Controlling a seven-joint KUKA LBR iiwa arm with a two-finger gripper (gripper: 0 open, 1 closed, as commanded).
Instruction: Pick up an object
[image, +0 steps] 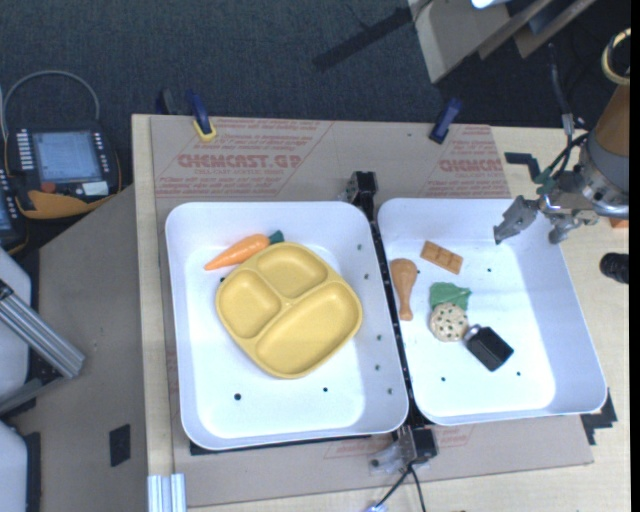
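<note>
My gripper (533, 225) hangs over the far right corner of the right bin (560, 330), open, with nothing between its fingers (508, 224). Below and to its left in that bin lie a tan cracker (441, 257), a brown drumstick (403, 285), a green piece (450, 296), a speckled cookie (449, 322) and a small black block (489, 347). The cracker is the nearest to the gripper, still well apart from it.
The left bin (200, 380) holds a yellow divided plate (290, 308) with an orange carrot (238, 250) against its far left rim. A black divider (385, 300) runs between the bins. A handheld control pendant (65, 165) lies off the bench at far left.
</note>
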